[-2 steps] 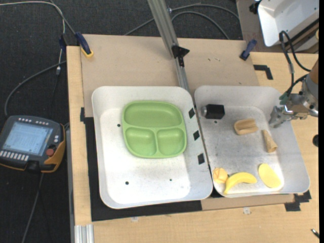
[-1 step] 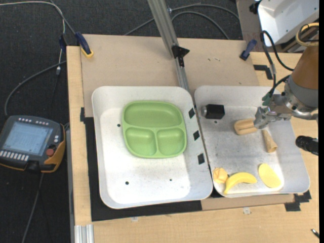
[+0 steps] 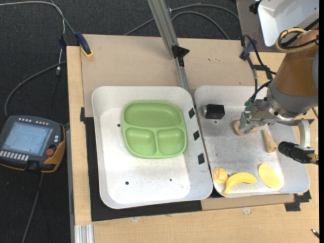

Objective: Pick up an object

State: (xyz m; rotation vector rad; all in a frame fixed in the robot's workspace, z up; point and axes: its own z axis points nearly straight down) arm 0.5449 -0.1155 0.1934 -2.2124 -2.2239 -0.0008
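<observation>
My gripper (image 3: 245,126) is down low in the right bin (image 3: 230,153), near its back middle. A small tan piece (image 3: 237,129) peeks out at the gripper's left side, touching or under the tip; I cannot tell if it is held. Just right of the gripper lies a tan wooden peg (image 3: 269,140). A black block (image 3: 214,111) rests to the gripper's left at the back of the bin. Along the front of the bin lie a yellow banana (image 3: 240,180), a pale yellow lump (image 3: 219,174) and a yellow oval slice (image 3: 270,176).
The left bin (image 3: 114,186) holds a green divided plate (image 3: 153,129). A metal pole (image 3: 167,27) slants across the bench behind the bins. Black clips (image 3: 196,135) sit along the seam between the bins. A teach pendant (image 3: 30,143) lies off the bench at left.
</observation>
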